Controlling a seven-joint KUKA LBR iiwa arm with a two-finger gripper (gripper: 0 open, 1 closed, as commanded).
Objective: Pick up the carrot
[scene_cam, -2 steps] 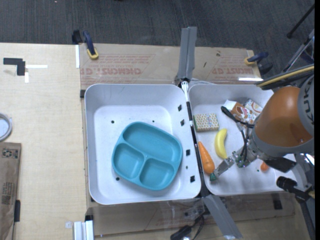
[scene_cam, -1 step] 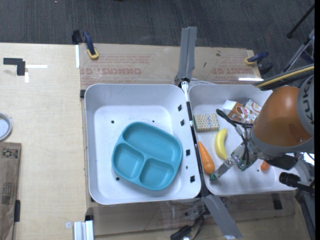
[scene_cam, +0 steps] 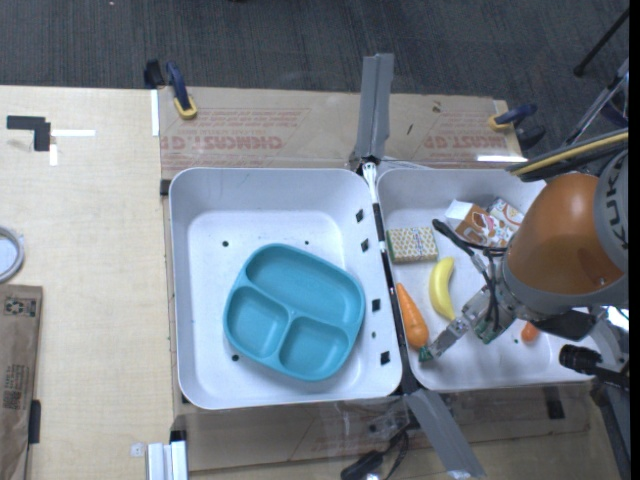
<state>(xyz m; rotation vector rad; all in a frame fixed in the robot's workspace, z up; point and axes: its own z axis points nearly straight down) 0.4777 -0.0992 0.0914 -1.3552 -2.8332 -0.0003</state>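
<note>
- I read this as the approach step: the gripper (scene_cam: 432,349) sits low in the right bin (scene_cam: 520,373), just beside the lower end of the carrot (scene_cam: 411,316), and I see nothing held between its fingers.
- The carrot lies along the right bin's left wall, close to the divider between the two bins, its long axis running up and down the view and tilted slightly.
- I cannot tell from this view whether the claw is spread or pressed together; the tip is small and dark against the bin floor.
- My judgement is that the next move calls for shifting the claw up along the carrot toward its middle, lining the fingers across its width, then closing and lifting.
- The bin wall is the main obstacle: with the carrot so near it, one finger may have little room on that side, and a push could simply roll the carrot against the wall.
- A banana (scene_cam: 442,286) lies just to the right of the carrot, near but apart from it, and could get nudged by the other finger.
- A yellowish sponge (scene_cam: 412,245) sits above the carrot's upper end, and a printed packet (scene_cam: 490,224) lies further back.
- The left bin (scene_cam: 200,218) holds a blue divided plate (scene_cam: 293,311), well clear of the work.
</note>
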